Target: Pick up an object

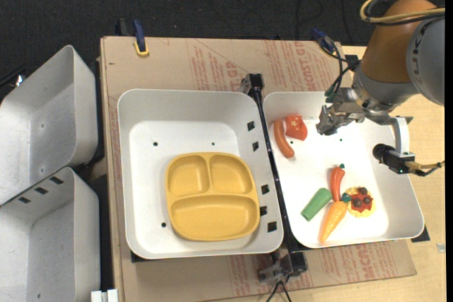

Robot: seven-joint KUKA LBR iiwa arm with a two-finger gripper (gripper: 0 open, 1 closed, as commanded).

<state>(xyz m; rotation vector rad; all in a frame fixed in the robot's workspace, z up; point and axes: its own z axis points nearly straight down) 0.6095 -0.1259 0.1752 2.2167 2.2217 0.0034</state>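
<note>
Camera view, from the left: the left bin [134, 152] holds a yellow divided plate [211, 196] low in its floor. Right of the divider, the right bin [403, 223] has a sausage [283, 140] touching a red pepper piece [296, 127] near its upper left. Lower down lie a green block [316, 204], a small chili [336, 182], a carrot [333, 220] and a berry-topped piece [360, 200], clustered close. The gripper [330, 120] hangs just right of the pepper, above bare bin floor; how far it's open I cannot tell.

Grey arm [432, 56], orange band [393, 39], looped cables, dark wrist
</note>
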